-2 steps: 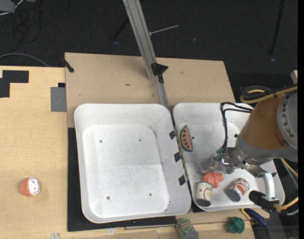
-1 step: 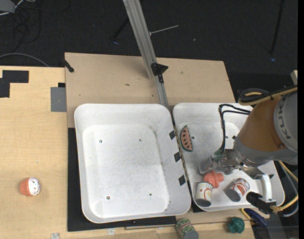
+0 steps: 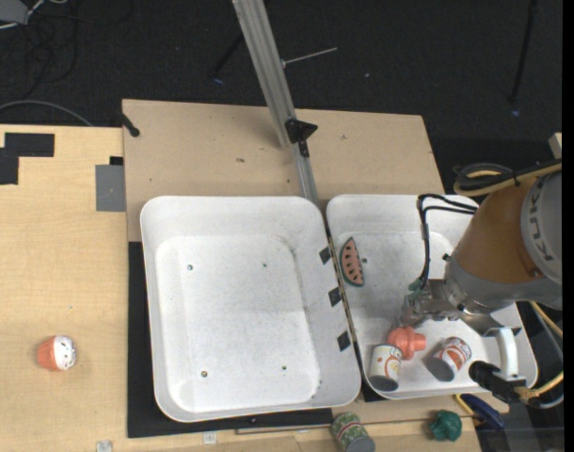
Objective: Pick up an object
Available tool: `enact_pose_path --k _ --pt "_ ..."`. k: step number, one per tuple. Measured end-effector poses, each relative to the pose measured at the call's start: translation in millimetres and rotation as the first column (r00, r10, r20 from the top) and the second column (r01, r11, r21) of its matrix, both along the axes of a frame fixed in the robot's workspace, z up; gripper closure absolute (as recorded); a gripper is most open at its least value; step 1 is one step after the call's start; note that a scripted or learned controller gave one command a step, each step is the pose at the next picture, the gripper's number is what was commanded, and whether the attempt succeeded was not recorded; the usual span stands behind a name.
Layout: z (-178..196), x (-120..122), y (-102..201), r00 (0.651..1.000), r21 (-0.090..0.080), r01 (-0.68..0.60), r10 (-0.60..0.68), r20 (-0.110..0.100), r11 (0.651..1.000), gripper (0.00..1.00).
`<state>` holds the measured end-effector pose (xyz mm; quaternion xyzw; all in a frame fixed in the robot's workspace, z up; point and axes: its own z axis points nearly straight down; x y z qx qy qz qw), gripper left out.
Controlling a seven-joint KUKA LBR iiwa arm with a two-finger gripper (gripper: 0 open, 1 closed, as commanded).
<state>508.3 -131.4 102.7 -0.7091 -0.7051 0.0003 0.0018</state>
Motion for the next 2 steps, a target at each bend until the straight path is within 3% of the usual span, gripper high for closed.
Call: enact_pose_path --k 2 --pt "106 7 5 1.000 -0.003 -0.007 0.007 0.007 1.000 1.00"
